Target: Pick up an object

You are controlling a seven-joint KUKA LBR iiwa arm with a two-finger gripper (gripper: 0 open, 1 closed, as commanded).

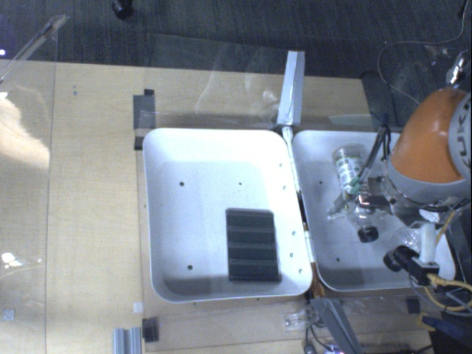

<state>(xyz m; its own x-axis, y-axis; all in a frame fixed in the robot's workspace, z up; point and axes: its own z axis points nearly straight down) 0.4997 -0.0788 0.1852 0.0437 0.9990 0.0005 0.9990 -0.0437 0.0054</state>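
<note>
1. The claw (361, 196) sits low inside the right bin (328, 260), near the middle of it, at the end of the arm (431, 142) that comes in from the right edge. Whether the claw is apart or together cannot be told; cables and shiny parts crowd the tip.
2. A clear plastic piece (345, 167), ribbed and glinting, lies just above and left of the claw on the floor of the right bin. It is so close to the tip that I cannot tell whether the two touch. Nothing can be seen clamped in the claw.
3. A small black lump (367, 234) rests on the same bin floor, just below the claw and apart from the clear plastic piece.
4. The arm's orange band and grey wrist cover the right part of this bin.
5. The left bin (192, 198) stands side by side with the right one, their rims meeting. In it lies a black ribbed block (253, 245), flat on the floor, towards the lower right corner and well apart from the claw.
6. Both bins rest on a pale wooden bench (88, 198). A grey metal bar (293, 87) stands at the top where the two rims meet.
</note>
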